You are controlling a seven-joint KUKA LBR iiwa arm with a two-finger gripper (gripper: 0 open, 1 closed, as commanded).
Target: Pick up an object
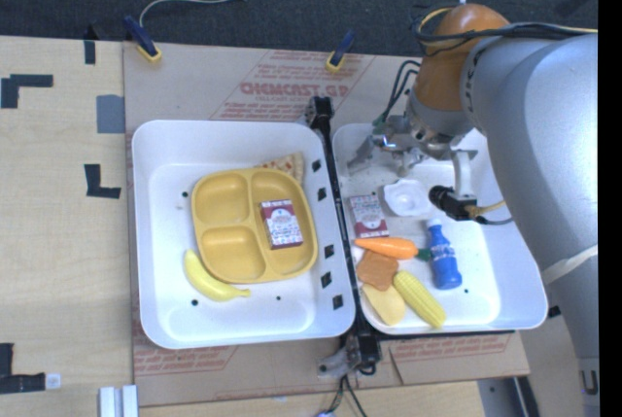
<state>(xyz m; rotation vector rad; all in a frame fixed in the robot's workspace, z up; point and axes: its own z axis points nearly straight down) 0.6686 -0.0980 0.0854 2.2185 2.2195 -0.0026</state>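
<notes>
While the arm (525,114) is reached in from the right, the gripper (389,148) is seen low over the far end of the right bin (515,294); whether it's open or closed can't be made out tbh. A carrot (387,248), corn (418,298), blue bottle (443,260) and red carton (367,214) are left lying nearer. A yellow tray (233,216) and banana (212,279) are kept in the left bin (155,240)
</notes>
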